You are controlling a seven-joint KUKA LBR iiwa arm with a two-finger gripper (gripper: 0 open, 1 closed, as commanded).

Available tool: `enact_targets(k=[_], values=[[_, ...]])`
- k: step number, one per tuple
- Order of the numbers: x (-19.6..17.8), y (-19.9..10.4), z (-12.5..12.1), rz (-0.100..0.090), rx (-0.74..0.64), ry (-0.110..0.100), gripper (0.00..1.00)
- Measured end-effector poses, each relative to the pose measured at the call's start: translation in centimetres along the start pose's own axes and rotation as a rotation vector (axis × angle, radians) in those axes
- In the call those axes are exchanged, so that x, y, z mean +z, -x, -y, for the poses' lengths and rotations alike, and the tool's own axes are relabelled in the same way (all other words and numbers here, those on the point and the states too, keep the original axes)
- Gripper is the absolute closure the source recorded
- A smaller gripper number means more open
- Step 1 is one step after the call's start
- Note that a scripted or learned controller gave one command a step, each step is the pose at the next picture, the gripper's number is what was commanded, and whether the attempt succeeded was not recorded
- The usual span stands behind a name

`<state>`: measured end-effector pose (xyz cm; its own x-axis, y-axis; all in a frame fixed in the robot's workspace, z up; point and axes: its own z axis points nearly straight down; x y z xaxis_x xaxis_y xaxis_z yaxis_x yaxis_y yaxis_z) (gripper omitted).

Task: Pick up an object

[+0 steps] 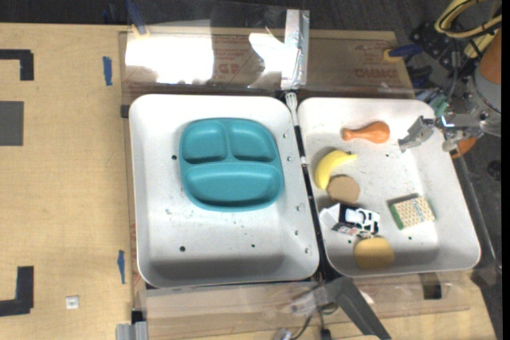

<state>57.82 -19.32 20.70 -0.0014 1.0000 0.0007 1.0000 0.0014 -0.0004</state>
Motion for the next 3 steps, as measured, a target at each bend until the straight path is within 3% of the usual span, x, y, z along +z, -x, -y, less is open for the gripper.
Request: enact_targets(k=[1,2,3], values=[[10.1,-8.0,5.4,-0.003,-0.053,-0.009,0.0],[12.0,-5.5,-1.8,0.002,0.047,0.006,0.0],[12.2,-6.1,-8.0,-0.003,-0.067,-0.038,0.0]])
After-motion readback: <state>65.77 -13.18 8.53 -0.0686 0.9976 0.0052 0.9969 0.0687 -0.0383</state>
